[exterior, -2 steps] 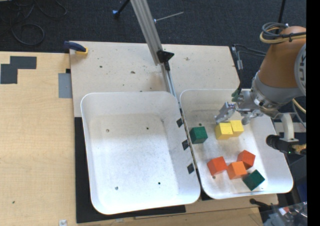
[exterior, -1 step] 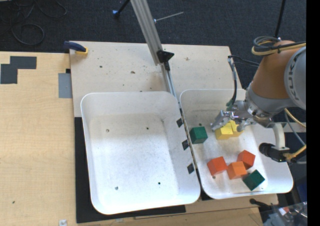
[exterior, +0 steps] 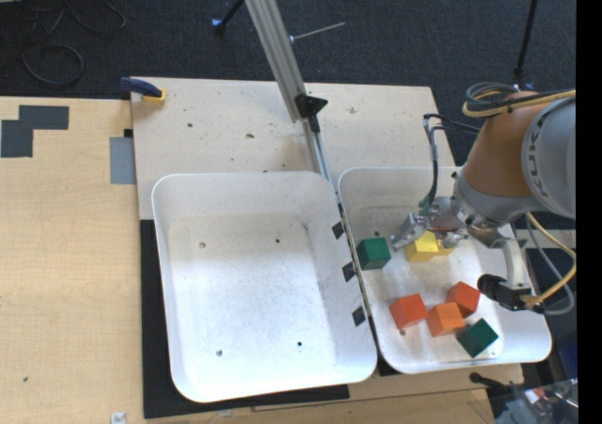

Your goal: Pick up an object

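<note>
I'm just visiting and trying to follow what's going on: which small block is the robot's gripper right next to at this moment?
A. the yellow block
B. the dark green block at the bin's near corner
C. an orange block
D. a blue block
A. The gripper sits right at the small yellow block in the right-hand shallow white bin, while the orange blocks lie farther toward the bin's near side.

1. 2 white bins: left bin [exterior: 188,215] dotted with dark specks, right bin [exterior: 527,342].
2. In the right bin: 2 green blocks [exterior: 373,252] [exterior: 478,337], 3 orange blocks [exterior: 407,310] [exterior: 446,319] [exterior: 464,297], 1 yellow block [exterior: 424,245].
3. Arm [exterior: 527,164] grey, orange band.
4. Bench [exterior: 56,253] pale wood, grey patches.
</note>
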`<state>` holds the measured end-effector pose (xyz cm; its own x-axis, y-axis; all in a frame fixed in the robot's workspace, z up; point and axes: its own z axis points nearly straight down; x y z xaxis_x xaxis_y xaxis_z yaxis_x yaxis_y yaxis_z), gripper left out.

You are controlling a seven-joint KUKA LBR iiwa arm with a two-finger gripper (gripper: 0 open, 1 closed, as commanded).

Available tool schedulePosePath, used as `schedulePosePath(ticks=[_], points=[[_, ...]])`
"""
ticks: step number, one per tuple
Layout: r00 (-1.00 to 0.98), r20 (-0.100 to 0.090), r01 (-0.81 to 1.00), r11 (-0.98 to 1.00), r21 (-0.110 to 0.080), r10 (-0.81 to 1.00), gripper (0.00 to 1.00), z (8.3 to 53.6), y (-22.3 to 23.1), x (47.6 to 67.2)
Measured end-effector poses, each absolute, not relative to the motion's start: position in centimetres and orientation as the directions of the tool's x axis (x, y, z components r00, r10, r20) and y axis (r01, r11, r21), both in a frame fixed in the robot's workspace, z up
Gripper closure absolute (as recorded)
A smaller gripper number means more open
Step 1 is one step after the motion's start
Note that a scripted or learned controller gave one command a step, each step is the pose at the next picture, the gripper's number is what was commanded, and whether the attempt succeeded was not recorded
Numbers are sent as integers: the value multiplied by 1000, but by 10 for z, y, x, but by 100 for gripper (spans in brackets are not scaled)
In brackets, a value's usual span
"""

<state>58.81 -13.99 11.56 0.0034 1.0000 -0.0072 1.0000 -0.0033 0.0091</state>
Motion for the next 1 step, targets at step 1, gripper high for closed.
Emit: schedulePosePath(ticks=[1], points=[[11,-5,1000,-11,11,1000,100,127,-141,588]])
